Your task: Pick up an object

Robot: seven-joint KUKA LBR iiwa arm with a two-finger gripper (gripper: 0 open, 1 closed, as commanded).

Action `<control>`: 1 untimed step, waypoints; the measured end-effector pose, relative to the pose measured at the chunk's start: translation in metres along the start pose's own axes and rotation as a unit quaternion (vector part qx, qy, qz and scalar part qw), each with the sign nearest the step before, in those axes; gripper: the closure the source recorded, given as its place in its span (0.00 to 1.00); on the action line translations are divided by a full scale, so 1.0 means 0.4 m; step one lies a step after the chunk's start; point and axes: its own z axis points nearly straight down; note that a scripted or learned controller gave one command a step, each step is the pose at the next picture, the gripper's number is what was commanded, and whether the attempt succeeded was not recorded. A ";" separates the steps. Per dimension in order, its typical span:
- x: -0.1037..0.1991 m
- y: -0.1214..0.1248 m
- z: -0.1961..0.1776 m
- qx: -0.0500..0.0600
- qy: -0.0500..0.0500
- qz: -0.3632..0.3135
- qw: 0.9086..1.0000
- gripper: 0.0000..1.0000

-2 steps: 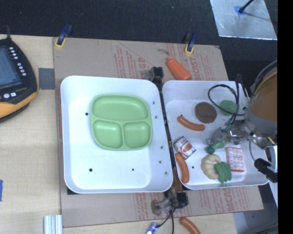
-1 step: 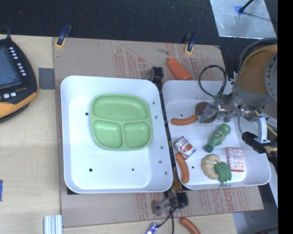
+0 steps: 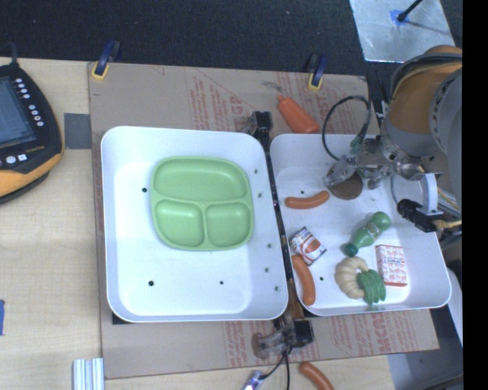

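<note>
My gripper (image 3: 347, 175) hangs low over the back part of the right bin (image 3: 419, 299), right above a brown round object (image 3: 348, 189) that it touches or nearly touches. Just to its left lies an orange sausage (image 3: 307, 201). Nearer the front are a green bottle (image 3: 368, 231), a red and white box (image 3: 391, 264), a cream bun-like item (image 3: 352, 275) with a green piece (image 3: 373, 288) against it, a small red and white packet (image 3: 307, 244) and a second sausage (image 3: 303, 280) by the left wall.
The left bin (image 3: 130, 291) holds a green divided plate (image 3: 202, 201). A carrot (image 3: 296, 114) lies on the cardboard behind the bins, another sausage (image 3: 317, 374) in front of them. A control pendant (image 3: 12, 136) sits at far left. A black cable (image 3: 342, 124) loops above the gripper.
</note>
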 end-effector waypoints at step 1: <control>-0.001 0.003 -0.030 -0.002 -0.001 -0.003 1.000 1.00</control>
